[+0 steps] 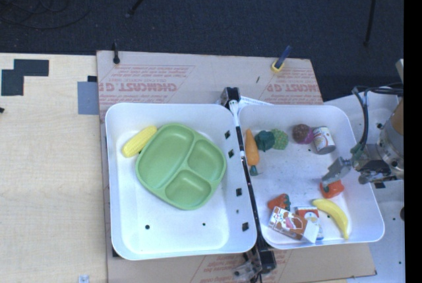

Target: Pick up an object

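Reaching in from the right, hand (331,177) low over right bin (369,229) | grip state: cannot tell | red toy (333,189) just below hand, touching or not unclear | banana (333,214) near, toward the front | can (323,140) beyond | left bin (125,222): green plate (181,166), corn (139,140)

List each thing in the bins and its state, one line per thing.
Green divided plate: flat in the left bin, compartments bare.
Corn cob: lying at the plate's upper-left edge.
Carrot: lying along the right bin's left wall.
Can: on its side.
Banana: lying flat.
Gripper: low over a red item.
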Controlling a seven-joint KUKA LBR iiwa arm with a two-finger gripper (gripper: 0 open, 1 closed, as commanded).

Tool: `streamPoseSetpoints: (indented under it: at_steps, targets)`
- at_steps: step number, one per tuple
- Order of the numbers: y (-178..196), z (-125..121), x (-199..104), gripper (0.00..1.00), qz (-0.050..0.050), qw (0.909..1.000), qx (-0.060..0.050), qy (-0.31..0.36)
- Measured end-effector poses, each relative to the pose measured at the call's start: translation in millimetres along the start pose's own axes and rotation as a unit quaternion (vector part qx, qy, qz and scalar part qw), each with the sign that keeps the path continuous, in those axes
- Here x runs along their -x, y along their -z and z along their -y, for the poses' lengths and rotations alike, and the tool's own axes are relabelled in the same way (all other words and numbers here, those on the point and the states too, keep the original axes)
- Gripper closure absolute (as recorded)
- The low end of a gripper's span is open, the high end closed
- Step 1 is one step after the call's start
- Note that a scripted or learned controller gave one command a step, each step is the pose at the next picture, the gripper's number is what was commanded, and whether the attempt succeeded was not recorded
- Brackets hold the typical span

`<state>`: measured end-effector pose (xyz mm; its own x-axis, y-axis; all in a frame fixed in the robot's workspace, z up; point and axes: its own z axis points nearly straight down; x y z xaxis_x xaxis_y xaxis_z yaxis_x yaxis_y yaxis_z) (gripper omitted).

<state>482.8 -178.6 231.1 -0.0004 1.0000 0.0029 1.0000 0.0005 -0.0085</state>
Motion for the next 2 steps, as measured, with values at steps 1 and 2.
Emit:
streamPoseSetpoints:
  at_steps: [1, 2]
  targets:
    - [-143.1, -22.7, 35.3, 0.00, -0.001, 1.0000, 0.001, 0.000]
    - [-135.7, -23.1, 35.7, 1.00, -0.004, 1.0000, 0.000, -0.003]
